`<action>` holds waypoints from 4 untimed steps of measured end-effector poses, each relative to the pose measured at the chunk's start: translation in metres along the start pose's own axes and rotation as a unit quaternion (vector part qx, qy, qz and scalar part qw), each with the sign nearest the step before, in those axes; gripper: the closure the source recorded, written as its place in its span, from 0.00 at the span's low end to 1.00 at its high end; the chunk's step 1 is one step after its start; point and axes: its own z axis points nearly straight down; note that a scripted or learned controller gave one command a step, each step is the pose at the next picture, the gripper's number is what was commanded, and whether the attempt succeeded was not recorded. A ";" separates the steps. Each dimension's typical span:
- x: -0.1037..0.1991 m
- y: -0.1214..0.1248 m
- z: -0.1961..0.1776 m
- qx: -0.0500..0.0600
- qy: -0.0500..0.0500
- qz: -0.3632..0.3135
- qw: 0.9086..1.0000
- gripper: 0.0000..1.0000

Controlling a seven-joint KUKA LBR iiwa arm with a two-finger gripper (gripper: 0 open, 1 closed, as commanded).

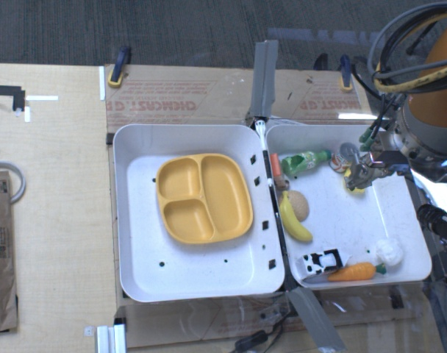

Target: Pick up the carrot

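From the overhead camera view I see the carrot lying on its side along the near wall of the right bin, close to the near right corner, its green top pointing right toward a small white object just beside it. A black-and-white item sits touching or nearly touching its pointed left end.

My end effector is up in the far half of the same bin, near a green bottle, well apart from the carrot. It sits over something small and yellowish, but I cannot tell whether it is released or clenched.

The left bin holds a yellow divided plate; a banana and a brownish round object lie by the divider on the right bin's side.

I judge the carrot to be a light, stiff toy with a smooth, rounded, somewhat slippery skin. I'd take it across the thicker middle, squeezing across its width, minding the bin wall right behind it.
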 end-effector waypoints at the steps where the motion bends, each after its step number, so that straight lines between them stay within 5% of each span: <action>1: 0.000 0.000 0.000 0.000 0.000 0.000 1.000 0.00; 2: 0.072 -0.011 0.059 0.001 0.000 0.062 0.998 0.00; 3: -0.033 -0.012 0.133 0.001 0.001 0.053 0.999 0.00; 4: 0.048 -0.011 0.049 0.001 0.000 0.172 0.985 0.00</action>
